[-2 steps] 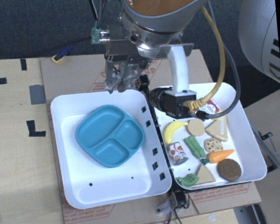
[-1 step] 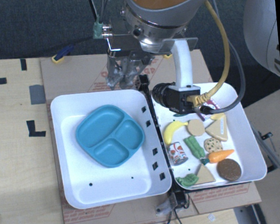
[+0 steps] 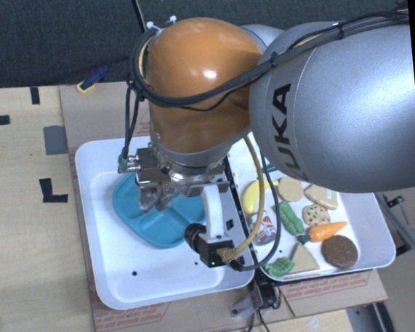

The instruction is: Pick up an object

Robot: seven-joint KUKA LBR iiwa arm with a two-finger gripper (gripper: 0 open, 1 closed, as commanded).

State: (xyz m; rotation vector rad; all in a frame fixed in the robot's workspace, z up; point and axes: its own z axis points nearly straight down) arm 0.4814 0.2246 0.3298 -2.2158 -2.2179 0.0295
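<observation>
In the left bin (image 3: pixel 109 280), the gripper (image 3: pixel 152 196) sits low over a blue tray-like piece (image 3: pixel 158 217), the arm's bulk covering it; whether it is parted or closed, cannot tell. Right bin (image 3: pixel 380 251) holds a carrot (image 3: pixel 325 231), brown disc (image 3: pixel 340 252), cracker (image 3: pixel 316 215) and green pod (image 3: pixel 291 219).

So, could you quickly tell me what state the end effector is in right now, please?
End effector: low over the blue tray in the left bin; open or closed cannot be told.
</observation>
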